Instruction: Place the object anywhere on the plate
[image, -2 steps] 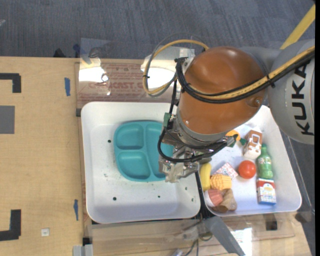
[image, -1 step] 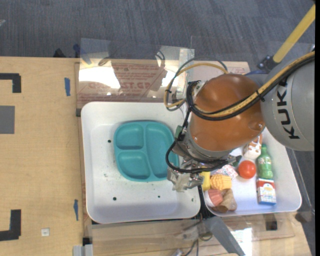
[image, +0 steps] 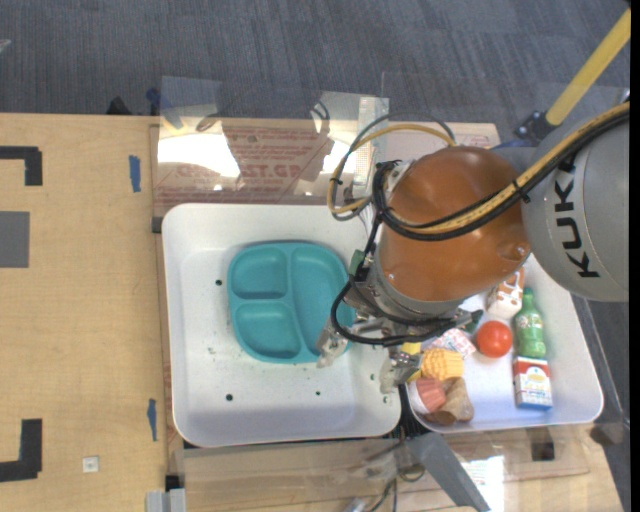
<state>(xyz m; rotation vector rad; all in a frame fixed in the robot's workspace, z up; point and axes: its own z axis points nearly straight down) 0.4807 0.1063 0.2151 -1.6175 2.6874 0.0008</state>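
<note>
A teal divided plate lies in the left bin, slightly above its middle. My gripper hangs below the orange wrist band, at the wall between the two bins. One fingertip is over the plate's lower right edge and the other sits near the right bin's left rim. They stand apart, open, and I see only white bin floor between them. The candidate objects are toy foods in the right bin: a red tomato, a yellow piece and a green bottle.
The right bin also holds a red and blue carton, a pink cup and a brown item. The arm's bulk hides the right bin's upper left. A cardboard panel lies left of the bins.
</note>
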